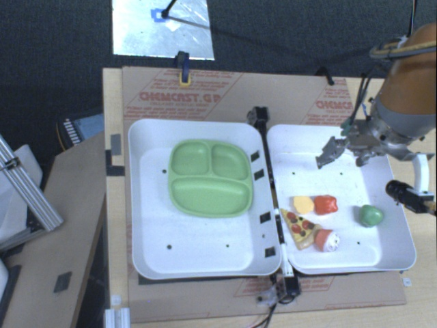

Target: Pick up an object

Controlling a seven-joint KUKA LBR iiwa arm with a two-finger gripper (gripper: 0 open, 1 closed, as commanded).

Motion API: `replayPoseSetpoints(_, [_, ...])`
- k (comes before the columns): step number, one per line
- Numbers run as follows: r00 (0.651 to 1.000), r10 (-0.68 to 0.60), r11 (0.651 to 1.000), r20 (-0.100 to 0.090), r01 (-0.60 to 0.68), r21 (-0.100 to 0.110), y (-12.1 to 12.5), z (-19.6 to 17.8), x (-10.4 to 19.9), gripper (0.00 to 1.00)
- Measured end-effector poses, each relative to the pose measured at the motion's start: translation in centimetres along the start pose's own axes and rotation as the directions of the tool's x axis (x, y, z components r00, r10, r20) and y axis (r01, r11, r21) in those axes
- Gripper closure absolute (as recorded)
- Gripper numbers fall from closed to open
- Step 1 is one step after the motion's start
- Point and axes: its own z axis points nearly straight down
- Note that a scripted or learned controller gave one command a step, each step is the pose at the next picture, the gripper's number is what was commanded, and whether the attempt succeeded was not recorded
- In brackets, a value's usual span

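**The Arm Gets Ready to Grab a Toy**

The gripper (345,150) hangs over the back of the right bin (392,255). Its fingers are spread apart, with nothing between them. I think it has not picked anything yet. Next it must move toward the front and come down on one toy.

The toys lie near the front: a yellow piece (303,204) touching a red one (326,204), a pizza slice (300,227), a small red-and-white toy (326,240), and a green ball (371,215) off by itself. The left bin (147,251) holds a green divided plate (209,178).
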Motion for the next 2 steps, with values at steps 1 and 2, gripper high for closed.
replayPoseSetpoints(1, [1.0,-0.002,1.0,0.001,0.002,-0.01,0.2,-0.5,0.0,0.0])
replayPoseSetpoints(2, [1.0,-0.001,1.0,0.001,0.001,-0.007,0.3,3.7,0.4,0.0])
